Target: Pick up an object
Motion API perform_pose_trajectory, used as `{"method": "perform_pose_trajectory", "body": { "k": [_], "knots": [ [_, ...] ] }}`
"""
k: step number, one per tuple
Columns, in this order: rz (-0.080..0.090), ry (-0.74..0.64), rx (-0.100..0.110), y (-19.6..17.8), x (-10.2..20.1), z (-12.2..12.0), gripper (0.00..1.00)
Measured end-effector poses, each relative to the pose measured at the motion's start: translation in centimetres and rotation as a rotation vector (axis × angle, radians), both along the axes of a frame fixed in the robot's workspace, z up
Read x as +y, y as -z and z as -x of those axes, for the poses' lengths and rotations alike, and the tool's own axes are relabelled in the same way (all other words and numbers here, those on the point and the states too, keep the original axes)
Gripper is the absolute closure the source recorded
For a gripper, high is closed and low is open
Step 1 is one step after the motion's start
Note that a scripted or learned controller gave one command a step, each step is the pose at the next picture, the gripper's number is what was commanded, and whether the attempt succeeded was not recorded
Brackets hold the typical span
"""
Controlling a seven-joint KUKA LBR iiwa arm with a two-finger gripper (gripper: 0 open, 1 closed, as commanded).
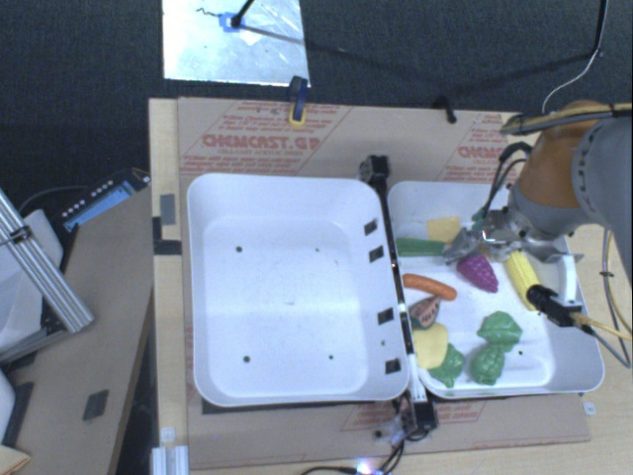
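From my remote seat I saw the pincer (pixel 473 242) low in the right bin (pixel 574 364), right of centre in the frame, its metal parts bunched just above a purple grape-like toy (pixel 479 271). Whether it was open or closed I could not tell; the wrist and cabling blurred together there, and I could not make out anything held. The arm (pixel 574 171) came in from the right edge, its orange band showing above the wrist, part of it cut off by the frame.

Around the pincer lay the possible picks. A yellow piece (pixel 443 229) and a green stick-shaped one (pixel 419 248) sat to its left, the yellow one's shape hard to read. A corn cob (pixel 521 273) lay just right of the purple toy, its lower end running under a black fitting. Lower left were an orange carrot (pixel 429 286), a brownish item (pixel 425 312) I could not identify, and a pale yellow lump (pixel 430 343). Three leafy green pieces (pixel 489 347) clustered toward the bin's lower edge.

The left bin (pixel 287 295) filled the middle of the frame. Both bins rested on the surface (pixel 262 139), a printed board.
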State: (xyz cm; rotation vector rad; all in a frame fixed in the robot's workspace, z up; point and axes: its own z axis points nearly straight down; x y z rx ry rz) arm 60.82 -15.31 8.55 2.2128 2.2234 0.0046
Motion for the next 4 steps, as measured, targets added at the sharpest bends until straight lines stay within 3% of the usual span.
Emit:
{"method": "perform_pose_trajectory", "body": {
  "k": [1, 2, 3, 4],
  "knots": [
    [-0.001, 0.004, 0.006, 0.1, 0.7, 1.7, 0.00],
    [-0.001, 0.004, 0.003, 0.0, -2.6, 2.0, 0.00],
    [-0.001, -0.001, -0.001, 0.0, -1.2, -1.6, 0.00],
    [-0.002, -0.001, 0.005, -1.0, -1.3, -1.4, 1.00]
  ]
}}
